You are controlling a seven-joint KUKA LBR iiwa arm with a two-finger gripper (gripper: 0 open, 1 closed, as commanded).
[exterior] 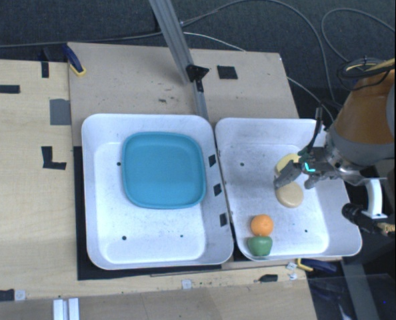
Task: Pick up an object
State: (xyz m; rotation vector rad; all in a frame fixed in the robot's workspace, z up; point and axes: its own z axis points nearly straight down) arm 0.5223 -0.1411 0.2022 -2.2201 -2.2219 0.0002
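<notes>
Wooden bench fills most of the frame, dark floor with cables along the top. Two white bins sit side by side mid-frame. Left bin has a blue plate lying flat in its upper half. Right bin has a tan disc right of centre, a yellow piece just above it, partly under the gripper, and an orange ball touching a green object at the lower edge. Arm comes in from the right; gripper is low over the tan disc and yellow piece. Can't tell whether the jaws are apart or together, or whether anything is gripped. Metal pole slants down from top centre.
</notes>
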